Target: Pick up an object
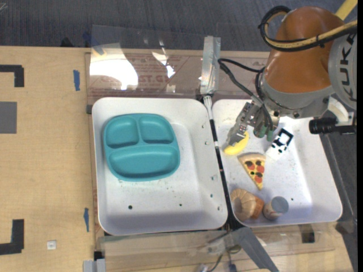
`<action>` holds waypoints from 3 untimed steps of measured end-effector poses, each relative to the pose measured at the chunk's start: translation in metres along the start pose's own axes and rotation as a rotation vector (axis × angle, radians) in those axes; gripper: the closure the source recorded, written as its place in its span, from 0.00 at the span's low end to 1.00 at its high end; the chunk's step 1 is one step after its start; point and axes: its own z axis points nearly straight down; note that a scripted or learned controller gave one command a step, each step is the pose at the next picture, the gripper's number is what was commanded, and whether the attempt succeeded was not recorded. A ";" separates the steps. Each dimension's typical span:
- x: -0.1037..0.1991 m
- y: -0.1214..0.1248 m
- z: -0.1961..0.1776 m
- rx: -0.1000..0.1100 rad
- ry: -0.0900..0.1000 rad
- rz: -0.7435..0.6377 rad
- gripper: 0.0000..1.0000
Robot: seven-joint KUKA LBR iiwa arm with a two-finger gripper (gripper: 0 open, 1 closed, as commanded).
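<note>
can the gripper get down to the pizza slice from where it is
Probably yes. The gripper hangs over the right bin by the banana, and the pizza slice lies flat just beyond, with bare floor around it and nothing on top.

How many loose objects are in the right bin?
4: a yellow banana at the pincer, a pizza slice mid-bin, a tan shell-like piece and a small grey cup in front. The arm may hide more.

A single fixed camera looks down at a slant from above the surface (39, 152), fairly near. Both white bins sit mid-frame: left bin (193, 169), right bin (309, 174). The arm (300, 50) enters from 2 o'clock.
</note>
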 end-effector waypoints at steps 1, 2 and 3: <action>0.038 -0.053 0.002 0.002 0.005 -0.404 1.00; 0.067 -0.031 0.079 -0.001 0.007 -0.945 1.00; 0.076 0.017 0.079 0.001 0.005 -0.312 1.00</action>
